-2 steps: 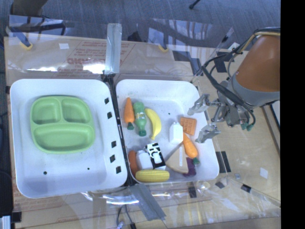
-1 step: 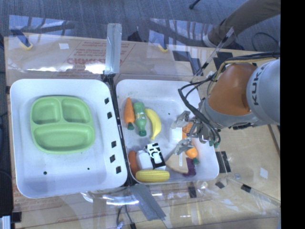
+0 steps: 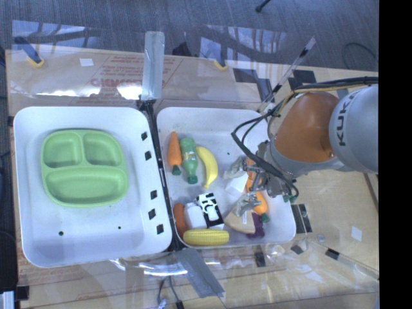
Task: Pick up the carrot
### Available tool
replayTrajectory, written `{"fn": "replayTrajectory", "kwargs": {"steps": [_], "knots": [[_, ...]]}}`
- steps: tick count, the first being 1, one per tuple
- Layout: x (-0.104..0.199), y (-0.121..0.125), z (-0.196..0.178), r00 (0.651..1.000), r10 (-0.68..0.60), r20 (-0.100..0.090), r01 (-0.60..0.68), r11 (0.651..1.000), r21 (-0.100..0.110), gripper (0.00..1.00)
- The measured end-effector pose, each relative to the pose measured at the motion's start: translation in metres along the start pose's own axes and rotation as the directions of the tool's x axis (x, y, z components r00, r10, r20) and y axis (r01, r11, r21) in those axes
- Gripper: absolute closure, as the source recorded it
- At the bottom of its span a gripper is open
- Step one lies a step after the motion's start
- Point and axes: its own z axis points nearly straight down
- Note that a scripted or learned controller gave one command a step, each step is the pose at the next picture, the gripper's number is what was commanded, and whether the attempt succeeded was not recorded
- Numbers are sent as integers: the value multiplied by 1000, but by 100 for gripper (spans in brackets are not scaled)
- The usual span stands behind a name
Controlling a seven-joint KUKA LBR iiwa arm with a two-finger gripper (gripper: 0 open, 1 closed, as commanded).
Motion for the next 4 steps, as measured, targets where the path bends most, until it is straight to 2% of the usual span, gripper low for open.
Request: {"fn": "replayTrajectory", "kwargs": {"steps": [1, 2, 3, 4], "knots": [[-1, 1, -10, 1000, -10, 1, 10, 1000, 1, 100], [10, -1, -87, 1000, -11, -5, 11, 1000, 1, 100], [11, 0, -84, 1000, -11, -11, 11, 1000, -2, 0], [8, -1, 3, 984, -177, -6, 177, 984, -1, 0]]}}
